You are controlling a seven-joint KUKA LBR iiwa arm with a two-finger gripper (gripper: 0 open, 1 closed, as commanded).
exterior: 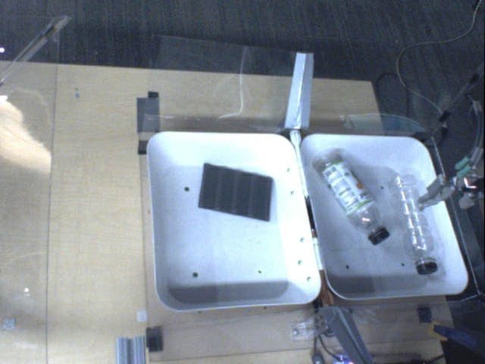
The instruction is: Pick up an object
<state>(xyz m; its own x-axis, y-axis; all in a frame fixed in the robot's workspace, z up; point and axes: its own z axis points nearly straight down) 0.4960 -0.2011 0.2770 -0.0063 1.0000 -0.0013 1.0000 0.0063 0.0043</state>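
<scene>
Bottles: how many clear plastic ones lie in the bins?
2, both in the right bin: a labelled bottle toward its left side, a plain bottle near its right wall. Nothing visibly hides more.

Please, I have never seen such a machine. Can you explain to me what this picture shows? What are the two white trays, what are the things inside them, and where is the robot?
The picture comes from one camera fixed above a wooden bench, looking down at a slant. On the bench stand two shallow white bins side by side. The left bin holds one flat dark rectangular pad. The right bin holds two clear plastic bottles lying on their sides, both with dark caps: the labelled bottle and, nearer the right edge, the plain bottle. The robot is a single arm that reaches in from the right. At the right edge you see part of its gripper, the two-finger tool for picking things up, beside the plain bottle. It is cut off there, so I cannot tell if it holds anything.
</scene>
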